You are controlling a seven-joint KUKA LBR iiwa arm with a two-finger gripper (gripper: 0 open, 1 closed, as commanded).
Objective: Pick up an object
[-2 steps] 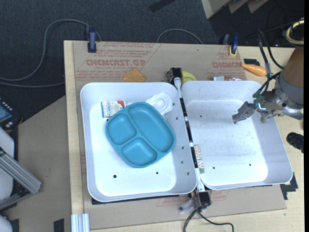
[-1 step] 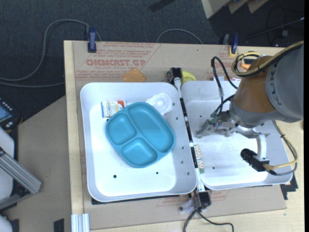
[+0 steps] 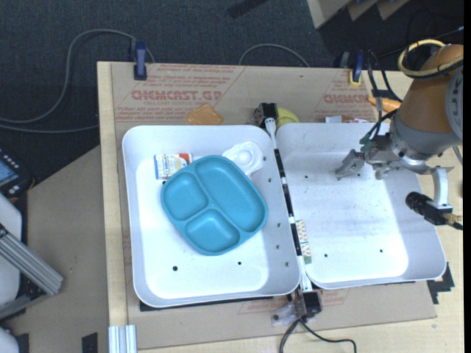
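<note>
Left bin (image 3: 147, 271): blue divided tray (image 3: 213, 204) at centre; small carton (image 3: 171, 165) and white lid (image 3: 244, 156) by the far edge. Right bin (image 3: 353, 263): claw (image 3: 358, 162) over its far edge, whether apart or together cannot be told. Advice: cross to the left bin and descend onto the tray's rim. Tabletop (image 3: 110, 197) print reads "CHEMCAST GP".

The wooden surface (image 3: 110, 197) carries two white bins: the left bin (image 3: 140, 219) and the right bin (image 3: 412, 263), touching side by side. Two blue clamps (image 3: 139, 59) hold its far edge. Grey cables (image 3: 81, 43) lie on dark carpet (image 3: 44, 20).
</note>
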